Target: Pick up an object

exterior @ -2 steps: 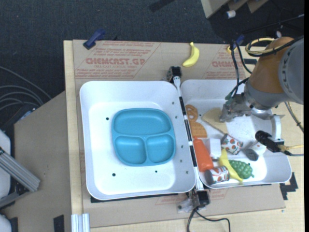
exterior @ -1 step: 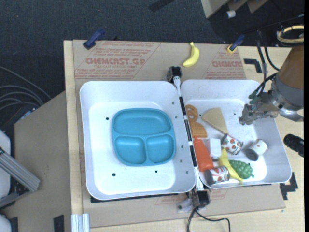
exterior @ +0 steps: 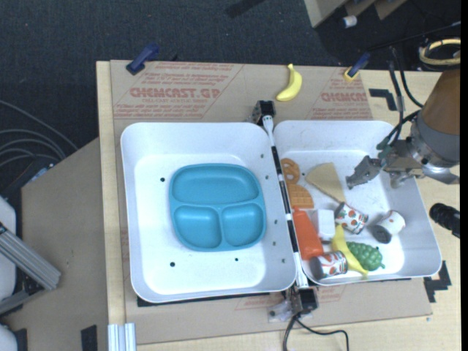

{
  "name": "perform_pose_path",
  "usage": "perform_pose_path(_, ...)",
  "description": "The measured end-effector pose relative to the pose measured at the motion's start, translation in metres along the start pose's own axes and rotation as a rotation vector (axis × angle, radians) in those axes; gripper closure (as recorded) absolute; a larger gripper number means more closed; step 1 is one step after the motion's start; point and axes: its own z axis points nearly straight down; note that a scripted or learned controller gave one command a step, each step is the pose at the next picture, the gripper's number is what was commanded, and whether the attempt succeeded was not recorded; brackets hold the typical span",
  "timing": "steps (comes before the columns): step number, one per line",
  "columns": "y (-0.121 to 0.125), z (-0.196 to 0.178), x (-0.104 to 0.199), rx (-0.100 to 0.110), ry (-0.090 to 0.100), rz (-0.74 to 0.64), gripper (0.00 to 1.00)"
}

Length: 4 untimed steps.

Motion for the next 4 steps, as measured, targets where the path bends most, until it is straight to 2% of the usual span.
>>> perform_pose_path(1, 0.041, 0.138, 0.005, 0.000, 0.000, -0.001, 0.00)
perform_pose_path(2, 0.041, 0.128, 0.005, -0.001, 0.000, -0.001, 1.00)
perform_pose_path(3, 0.019, -0.011, 0.094, -0.002, 0.001, -0.002, 1.00)
perform_pose_path(4, -0.012, 0.004, 0.170, 0.004, 0.001, -0.001, 1.00)
